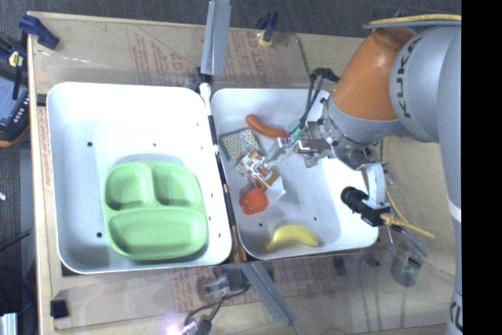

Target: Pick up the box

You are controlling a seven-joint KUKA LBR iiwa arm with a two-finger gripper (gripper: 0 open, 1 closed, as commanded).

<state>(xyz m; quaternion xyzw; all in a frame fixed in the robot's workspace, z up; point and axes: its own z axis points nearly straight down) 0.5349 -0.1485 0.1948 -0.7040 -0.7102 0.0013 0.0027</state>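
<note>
A small box (260,170) printed in orange and white lies tilted near the middle left of the right bin (353,235). Just up and left of it is a flat grey-green patterned packet (238,143). My gripper (281,151) reaches in from the right and sits low over the box's upper right edge, touching or nearly touching it. The view does not show whether the box is held. The grey arm with its orange band (369,90) covers the bin's right side.
An orange-red sausage (265,126) lies above the box, a red fruit (253,202) just below it, and a banana (294,236) by the front wall. The left bin (78,114) holds a green divided tray (155,209). Clamps sit on the bench's back edge.
</note>
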